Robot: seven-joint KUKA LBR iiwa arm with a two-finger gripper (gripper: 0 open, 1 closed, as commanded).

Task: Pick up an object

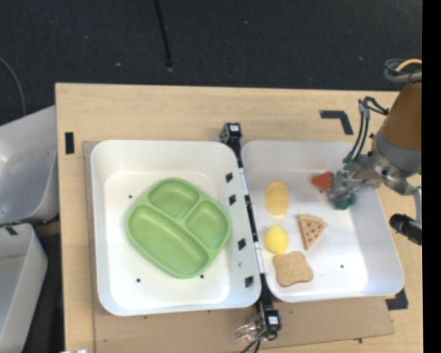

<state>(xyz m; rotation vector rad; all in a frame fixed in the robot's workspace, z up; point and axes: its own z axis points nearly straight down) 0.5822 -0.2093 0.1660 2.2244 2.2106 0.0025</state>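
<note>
We look down on a pale wooden bench [169, 109] against dark flooring, holding two shallow white bins side by side. The left bin [117, 285] contains a green divided plate [178, 226]. The right bin [367, 271] holds a pale yellow block [277, 198], a yellow lemon-like piece [276, 238], a toast slice [292, 268], a pizza wedge [311, 230] and a small red piece [321, 181]. The claw [342, 195] sits low in the right bin, just beside the red piece; we cannot tell whether it is open or closed. We judge the red piece the likeliest target: centre the claw over it before closing. No readable writing or labels appear.
</note>
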